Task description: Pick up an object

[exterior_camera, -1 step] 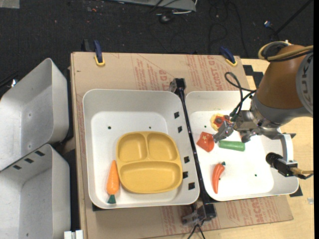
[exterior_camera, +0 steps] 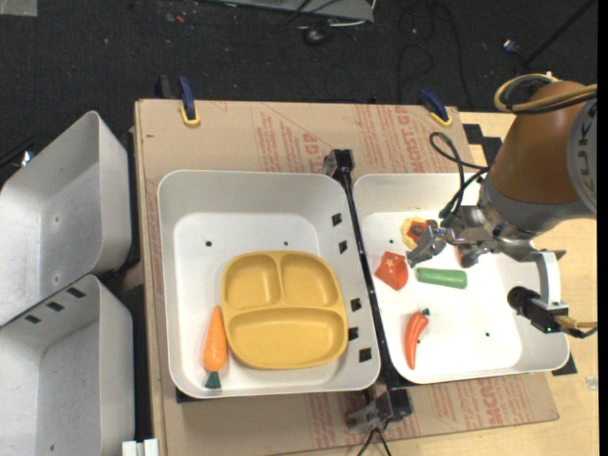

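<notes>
The grey arm with its orange band [exterior_camera: 546, 155] covers the right bin's far right corner, and a small yellow-and-red toy [exterior_camera: 415, 228] near the far rim is too small to identify. In the right white bin [exterior_camera: 494, 354], a red wedge-shaped piece [exterior_camera: 391, 270] lies beside the dividing wall, a green cylinder [exterior_camera: 441, 277] lies mid-floor and a red chilli pepper [exterior_camera: 415, 337] sits nearer the front rim. The left white bin [exterior_camera: 180, 255] holds a yellow divided plastic tray [exterior_camera: 283, 309] and an orange carrot [exterior_camera: 216, 342]. The two-finger gripper [exterior_camera: 432, 242] hangs just above the green cylinder; whether it is spread or pinching cannot be told.

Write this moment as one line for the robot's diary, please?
claw: low in right bin | nearest: strawberry, green cylinder | nothing seen held | left bin: yellow tray, carrot
</notes>
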`<action>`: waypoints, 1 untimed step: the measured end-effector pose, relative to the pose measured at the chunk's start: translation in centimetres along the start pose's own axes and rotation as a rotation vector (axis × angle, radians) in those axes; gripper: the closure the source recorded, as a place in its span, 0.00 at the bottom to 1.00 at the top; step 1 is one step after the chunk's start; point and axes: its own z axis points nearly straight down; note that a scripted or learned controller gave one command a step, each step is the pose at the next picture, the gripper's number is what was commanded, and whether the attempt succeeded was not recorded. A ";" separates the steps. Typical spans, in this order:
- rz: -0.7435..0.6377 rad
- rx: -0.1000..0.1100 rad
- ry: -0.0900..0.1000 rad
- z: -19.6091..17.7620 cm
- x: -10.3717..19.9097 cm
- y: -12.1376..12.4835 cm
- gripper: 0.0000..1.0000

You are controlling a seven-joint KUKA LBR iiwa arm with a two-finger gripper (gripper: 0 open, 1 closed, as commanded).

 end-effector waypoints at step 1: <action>0.002 0.004 0.000 6.4 -0.1 0.0 0.00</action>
